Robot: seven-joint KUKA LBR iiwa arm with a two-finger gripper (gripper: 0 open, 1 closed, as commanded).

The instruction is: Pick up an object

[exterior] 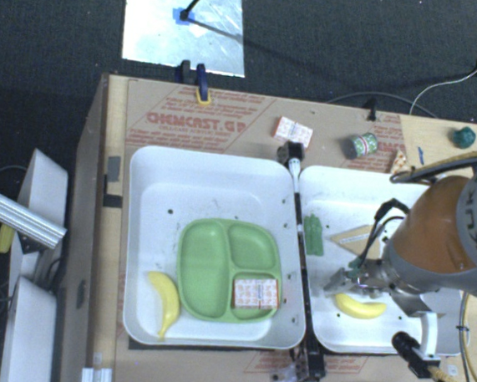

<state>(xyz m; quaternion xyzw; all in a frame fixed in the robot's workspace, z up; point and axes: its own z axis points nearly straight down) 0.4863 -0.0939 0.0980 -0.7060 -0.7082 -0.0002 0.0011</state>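
My gripper (pixel 346 280) is low in the right bin (pixel 325 337), at the end of the grey arm with its orange band (pixel 436 226). A yellow banana (pixel 360 307) lies on the bin floor just below and right of the gripper, very close to it; I cannot tell whether they touch. A green packet (pixel 313 234) rests against the divider at the bin's left side. A tan flat piece (pixel 352 235) lies beside it, partly hidden by the arm's cables.
The left bin (pixel 160 178) holds a green divided plate (pixel 215 255) with a small printed box (pixel 255 293) in one compartment, and a second banana (pixel 165 301). Behind the bins on the bench lie a small box (pixel 293 132) and a can (pixel 362 144).
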